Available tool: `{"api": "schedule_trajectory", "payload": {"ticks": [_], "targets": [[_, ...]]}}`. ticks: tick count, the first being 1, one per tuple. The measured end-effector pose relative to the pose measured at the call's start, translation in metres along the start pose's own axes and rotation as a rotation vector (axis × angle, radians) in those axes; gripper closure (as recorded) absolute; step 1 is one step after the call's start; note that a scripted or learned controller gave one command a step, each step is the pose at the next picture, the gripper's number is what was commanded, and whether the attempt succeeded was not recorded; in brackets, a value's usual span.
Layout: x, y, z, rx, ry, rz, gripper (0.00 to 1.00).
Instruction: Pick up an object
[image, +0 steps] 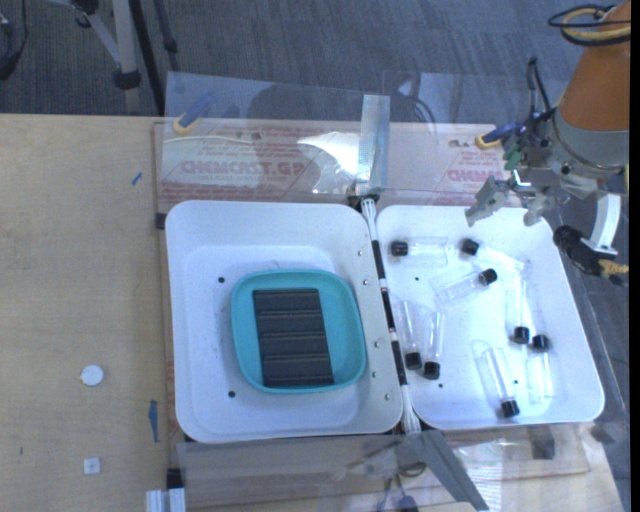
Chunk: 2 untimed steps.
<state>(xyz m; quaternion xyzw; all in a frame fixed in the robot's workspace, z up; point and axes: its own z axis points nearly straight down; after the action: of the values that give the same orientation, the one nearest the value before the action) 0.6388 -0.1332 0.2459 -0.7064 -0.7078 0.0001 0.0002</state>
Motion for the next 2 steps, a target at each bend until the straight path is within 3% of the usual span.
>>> {"api": "schedule_trajectory", "payload": {"ticks": [1, 2], "targets": [[-0.042, -0.017, 0.145, -0.001, 0.000, -0.094, 0.00], [-0.043, 0.007, 0.160, 0.000, 0.000, -0.132, 0.00]]}}
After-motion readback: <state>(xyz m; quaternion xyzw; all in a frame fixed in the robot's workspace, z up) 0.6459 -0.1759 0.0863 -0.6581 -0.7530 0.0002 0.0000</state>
